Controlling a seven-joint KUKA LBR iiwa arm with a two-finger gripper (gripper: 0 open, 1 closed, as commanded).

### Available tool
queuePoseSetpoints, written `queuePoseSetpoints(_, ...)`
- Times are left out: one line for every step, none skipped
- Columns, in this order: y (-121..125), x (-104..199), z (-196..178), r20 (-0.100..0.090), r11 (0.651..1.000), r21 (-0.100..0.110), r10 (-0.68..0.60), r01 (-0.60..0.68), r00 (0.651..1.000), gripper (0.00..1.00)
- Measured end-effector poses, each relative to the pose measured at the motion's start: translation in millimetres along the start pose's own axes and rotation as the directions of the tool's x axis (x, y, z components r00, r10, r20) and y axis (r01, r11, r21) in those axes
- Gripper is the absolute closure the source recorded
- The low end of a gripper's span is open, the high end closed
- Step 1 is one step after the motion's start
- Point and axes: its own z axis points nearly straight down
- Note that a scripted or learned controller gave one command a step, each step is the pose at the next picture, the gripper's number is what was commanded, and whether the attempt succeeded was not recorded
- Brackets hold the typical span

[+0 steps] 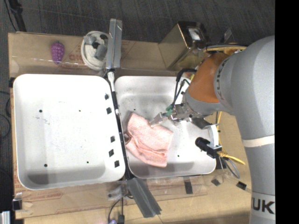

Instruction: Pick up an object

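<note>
The pink cloth (147,140) looks soft and nubbly, a matt terry weave; both white bins (60,125) are smooth plastic with a faint sheen; the pincer (158,119) shows bare, bright metal; the arm's (254,92) grey casing is smooth and satiny, its orange band (204,83) glossier; the worktop (145,55) resembles matt brown cardboard.

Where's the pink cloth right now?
The pink cloth lies crumpled in the right-hand bin, against the divider between the two bins, with the gripper at its upper edge.
</note>
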Motion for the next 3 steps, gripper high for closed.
queuePoseSetpoints(-16.0,35.1,1.4,-0.002,1.000,0.005,0.012,-0.012,1.000,0.00)
queuePoseSetpoints(-15.6,36.1,-8.3,-0.004,1.000,0.007,0.008,-0.008,1.000,1.00)
queuePoseSetpoints(-15.6,36.1,-8.3,-0.004,1.000,0.007,0.008,-0.008,1.000,0.00)
